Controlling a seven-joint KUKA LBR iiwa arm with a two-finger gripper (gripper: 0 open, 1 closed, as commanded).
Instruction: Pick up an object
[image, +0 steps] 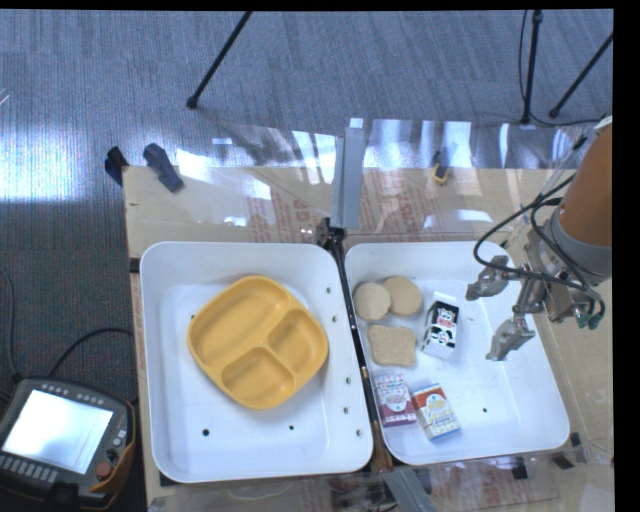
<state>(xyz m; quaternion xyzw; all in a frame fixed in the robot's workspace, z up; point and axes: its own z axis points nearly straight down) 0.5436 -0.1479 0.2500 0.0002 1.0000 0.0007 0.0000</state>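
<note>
the gripper is seen over the right part of the right bin, reaching in from the right. its two fingers are spread apart, one toward the far side and one toward the near side, and nothing is held between them. the arm above them is cut off by the frame edge, and cables are looped around the wrist, so the finger mounts are hard to make out.

just to the left of the fingers, apart from them, a small milk carton with a cow print is found; its long axis runs roughly away from the camera, tilted slightly. further left, two round cookies are laid side by side and touching, and a slice of toast is set just nearer the camera. below and left of the fingers, two small boxes are laid side by side, their long axes slanted; the printing on them is too small to be read.

well to the left, in the left bin, a yellow divided plate is placed, turned at a slant. both bins are carried by the desk.
</note>
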